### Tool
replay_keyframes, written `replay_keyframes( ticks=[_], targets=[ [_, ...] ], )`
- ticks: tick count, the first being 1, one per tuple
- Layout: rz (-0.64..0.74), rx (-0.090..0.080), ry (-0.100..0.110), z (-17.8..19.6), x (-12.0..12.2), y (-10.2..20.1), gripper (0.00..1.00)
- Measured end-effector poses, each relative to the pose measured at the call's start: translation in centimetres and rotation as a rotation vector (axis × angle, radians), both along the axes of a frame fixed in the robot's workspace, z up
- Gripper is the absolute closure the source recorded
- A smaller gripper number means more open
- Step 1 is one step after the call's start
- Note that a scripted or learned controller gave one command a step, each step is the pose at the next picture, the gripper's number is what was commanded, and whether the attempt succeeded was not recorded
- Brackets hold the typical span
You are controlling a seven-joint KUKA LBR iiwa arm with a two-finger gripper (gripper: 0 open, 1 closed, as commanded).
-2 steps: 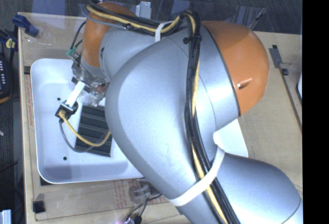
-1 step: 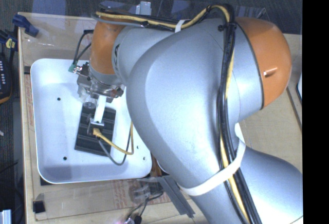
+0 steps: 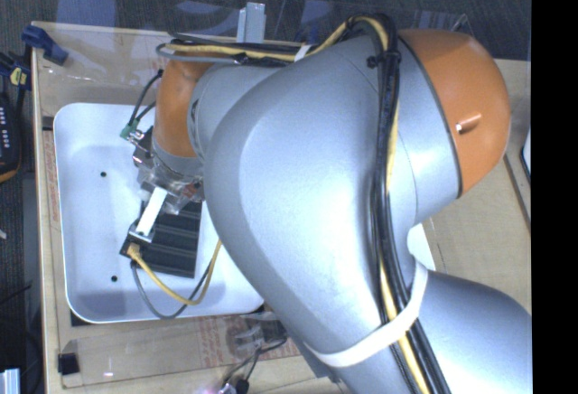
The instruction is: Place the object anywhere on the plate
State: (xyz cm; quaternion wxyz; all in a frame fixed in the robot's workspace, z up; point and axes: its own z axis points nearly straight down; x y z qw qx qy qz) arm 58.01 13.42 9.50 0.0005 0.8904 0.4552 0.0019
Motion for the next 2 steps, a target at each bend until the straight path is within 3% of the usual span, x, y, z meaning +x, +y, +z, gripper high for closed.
replay_keyframes(
  ticks=[1,2],
  targets=[
    [-0.229,0.001,0.010,-0.4,7.5,-0.2,1.00],
    [0.254,0.000,0.010,9.7,1.2,-5.5,1.00]
  ],
)
